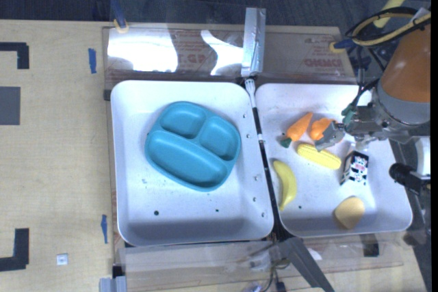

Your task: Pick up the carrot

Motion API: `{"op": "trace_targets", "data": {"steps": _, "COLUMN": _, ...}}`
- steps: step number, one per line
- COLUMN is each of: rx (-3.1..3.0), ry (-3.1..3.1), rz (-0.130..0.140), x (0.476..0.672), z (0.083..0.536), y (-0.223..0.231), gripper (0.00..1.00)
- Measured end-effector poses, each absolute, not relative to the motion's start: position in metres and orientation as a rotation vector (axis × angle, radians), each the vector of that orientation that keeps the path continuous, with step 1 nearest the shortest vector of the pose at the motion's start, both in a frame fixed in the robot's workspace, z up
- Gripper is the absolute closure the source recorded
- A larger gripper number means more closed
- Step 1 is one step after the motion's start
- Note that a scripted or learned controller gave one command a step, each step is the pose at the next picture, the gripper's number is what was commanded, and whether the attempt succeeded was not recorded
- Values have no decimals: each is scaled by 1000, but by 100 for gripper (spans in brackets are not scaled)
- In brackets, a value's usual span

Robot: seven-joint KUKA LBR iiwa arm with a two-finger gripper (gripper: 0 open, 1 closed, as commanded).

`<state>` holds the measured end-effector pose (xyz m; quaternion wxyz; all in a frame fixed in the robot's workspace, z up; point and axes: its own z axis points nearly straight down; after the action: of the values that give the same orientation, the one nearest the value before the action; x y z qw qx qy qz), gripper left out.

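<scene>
Two white bins sit side by side on the bench; the left bin (pixel 130 215) holds a blue sectioned plate (pixel 194 143), tilted a little across its floor, and the right bin (pixel 390 215) holds everything I am working among; I reach in from the right, my orange band high at the edge, and my gripper (pixel 331 133) sits low over the upper middle of the right bin; the carrot (pixel 300 126) lies there, orange, its green end pointing toward the divider between the bins, and a second orange piece (pixel 319 128) lies touching it on the side nearer me; my grey fingertip sits right against that second piece, but I cannot tell whether my jaws are spread or pressed together, nor whether anything sits between them, since my own wrist hides that part; just below the carrot a yellow elongated fruit (pixel 319 156) lies slantwise, close under my fingers; a banana (pixel 285 181) curves along the left wall of the right bin; a small black-and-white toy (pixel 356 169) stands just beside my wrist, nearer the front; a pale yellow rounded fruit (pixel 350 211) rests near the front right corner, well apart from the carrot
</scene>
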<state>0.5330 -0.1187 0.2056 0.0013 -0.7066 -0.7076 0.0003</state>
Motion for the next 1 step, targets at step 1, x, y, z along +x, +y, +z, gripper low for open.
{"op": "trace_targets", "data": {"steps": 1, "rx": -1974, "ry": -2447, "rz": -2, "x": 554, "z": 212, "y": -50, "gripper": 0}}
